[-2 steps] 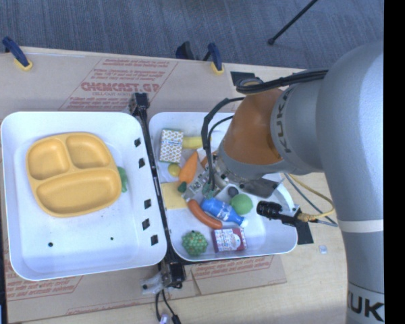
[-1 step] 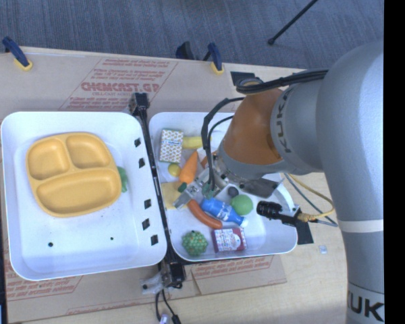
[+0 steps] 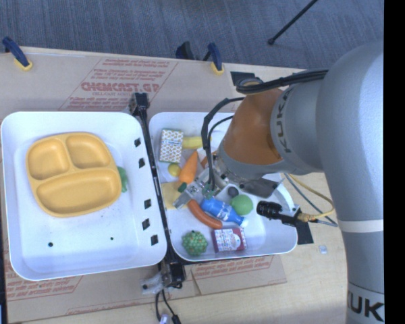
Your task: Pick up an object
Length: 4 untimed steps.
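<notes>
My gripper reaches down into the right bin, near its middle left, under the orange wrist. It sits amid a cluster of toys: an orange carrot just above it, a yellow piece to its left, a red sausage and a blue bottle just below and right. A green ball lies beside the bottle. I see nothing clearly held.
The right bin also holds a white patterned box, a banana, a green broccoli and a red-and-white packet. The left bin holds a yellow divided tray with a green item at its edge.
</notes>
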Motion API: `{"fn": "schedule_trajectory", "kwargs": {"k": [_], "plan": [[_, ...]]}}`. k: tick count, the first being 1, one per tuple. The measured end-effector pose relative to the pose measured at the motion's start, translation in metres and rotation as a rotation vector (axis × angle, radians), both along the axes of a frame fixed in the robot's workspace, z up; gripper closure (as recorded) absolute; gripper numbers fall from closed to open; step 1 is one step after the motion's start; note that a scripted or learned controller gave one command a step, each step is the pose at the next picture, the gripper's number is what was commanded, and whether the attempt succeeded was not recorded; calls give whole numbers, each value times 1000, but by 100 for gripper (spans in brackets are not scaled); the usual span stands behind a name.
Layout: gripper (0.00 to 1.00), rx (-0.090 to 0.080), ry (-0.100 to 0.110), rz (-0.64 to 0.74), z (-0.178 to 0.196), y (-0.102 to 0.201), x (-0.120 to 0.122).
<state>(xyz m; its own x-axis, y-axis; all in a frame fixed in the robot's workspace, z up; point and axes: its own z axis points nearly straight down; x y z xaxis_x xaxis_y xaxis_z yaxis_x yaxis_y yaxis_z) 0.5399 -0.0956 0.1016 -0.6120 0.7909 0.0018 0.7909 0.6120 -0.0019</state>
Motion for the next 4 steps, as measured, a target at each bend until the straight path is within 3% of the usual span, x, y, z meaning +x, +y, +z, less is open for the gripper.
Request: {"fn": "schedule_trajectory", "kwargs": {"k": [4], "plan": [[0,0,0,0,0,0,0]]}}
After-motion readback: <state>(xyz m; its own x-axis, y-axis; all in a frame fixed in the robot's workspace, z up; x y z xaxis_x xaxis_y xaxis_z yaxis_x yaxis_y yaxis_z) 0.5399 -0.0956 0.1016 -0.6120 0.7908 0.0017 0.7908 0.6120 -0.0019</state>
